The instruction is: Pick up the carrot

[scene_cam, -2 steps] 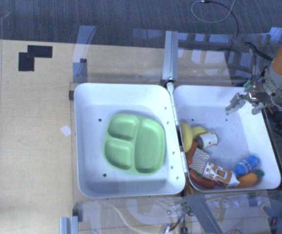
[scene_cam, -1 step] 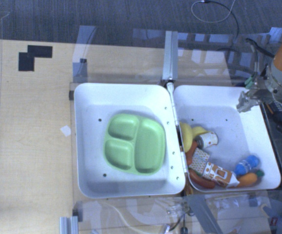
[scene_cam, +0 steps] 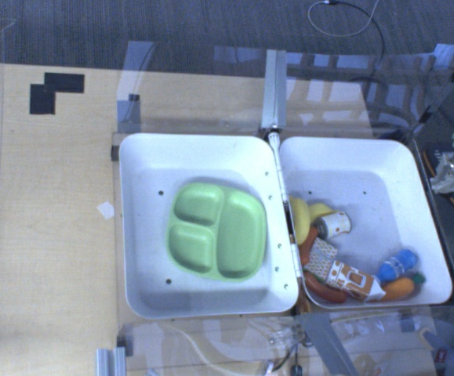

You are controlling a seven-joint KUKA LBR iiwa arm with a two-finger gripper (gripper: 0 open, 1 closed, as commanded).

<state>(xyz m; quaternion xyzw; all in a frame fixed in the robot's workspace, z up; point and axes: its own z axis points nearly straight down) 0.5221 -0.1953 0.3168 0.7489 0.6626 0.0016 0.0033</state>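
The carrot (scene_cam: pixel 399 289) is a small orange piece with a green tip pointing right. It lies flat in the front right corner of the right bin (scene_cam: pixel 368 167). A blue bottle-like toy (scene_cam: pixel 397 265) touches its far side. A patterned orange and white carton (scene_cam: pixel 353 280) lies against its left end.
The right bin's front left holds a yellow banana (scene_cam: pixel 308 210), a small can (scene_cam: pixel 335 225), a reddish-brown sausage-like piece (scene_cam: pixel 324 291) and a small patterned packet (scene_cam: pixel 321 258). A green divided plate (scene_cam: pixel 217 231) sits in the left bin (scene_cam: pixel 144 210). A metal divider (scene_cam: pixel 272 92) stands behind the bins.
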